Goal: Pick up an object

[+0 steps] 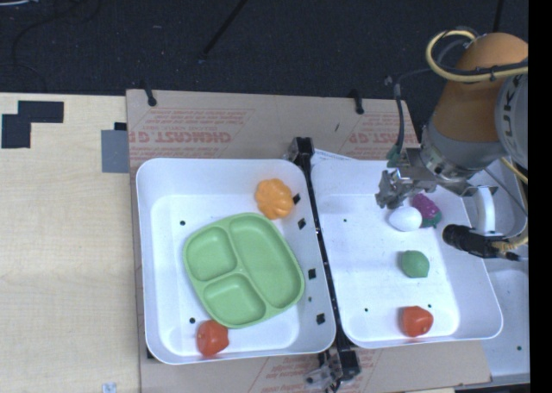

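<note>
My gripper (391, 196) hangs over the upper part of the right bin (362, 296), reaching in from the right. Just below and to the right of it lies a white egg-shaped object (404, 219), with a purple object (425, 208) touching its right side. Whether the gripper touches the white object I cannot tell. Further down the same bin lie a green rounded object (415, 264) and a red-orange object (416, 321).
The left bin (159, 210) holds a green divided plate (243, 269), an orange pumpkin-like object (274, 198) at its upper right and a red object (212, 337) near the front left corner. A black divider (315, 245) separates the bins.
</note>
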You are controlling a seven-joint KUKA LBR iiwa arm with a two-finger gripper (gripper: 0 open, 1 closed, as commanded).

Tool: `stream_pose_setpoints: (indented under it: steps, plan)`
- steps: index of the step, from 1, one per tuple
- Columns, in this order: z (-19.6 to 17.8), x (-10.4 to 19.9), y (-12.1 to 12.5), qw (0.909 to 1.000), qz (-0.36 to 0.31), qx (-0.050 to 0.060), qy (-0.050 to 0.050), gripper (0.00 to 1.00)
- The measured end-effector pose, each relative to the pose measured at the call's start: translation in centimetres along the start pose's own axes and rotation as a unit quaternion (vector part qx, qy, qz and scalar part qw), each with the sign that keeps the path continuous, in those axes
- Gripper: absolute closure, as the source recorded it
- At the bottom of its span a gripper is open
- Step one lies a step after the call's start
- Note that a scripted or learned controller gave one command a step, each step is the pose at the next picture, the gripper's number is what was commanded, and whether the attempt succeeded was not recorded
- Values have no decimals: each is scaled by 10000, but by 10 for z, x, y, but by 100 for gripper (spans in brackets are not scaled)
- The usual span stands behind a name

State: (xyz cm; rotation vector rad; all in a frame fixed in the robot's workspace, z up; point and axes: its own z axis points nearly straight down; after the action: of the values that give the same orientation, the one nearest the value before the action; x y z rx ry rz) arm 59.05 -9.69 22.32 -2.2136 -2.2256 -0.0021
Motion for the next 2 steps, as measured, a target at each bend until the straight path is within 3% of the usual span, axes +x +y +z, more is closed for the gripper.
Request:
stream_pose_setpoints:
  steps: [2]
  plan:
    - [3,101,16,10000,7,7,-8,100]
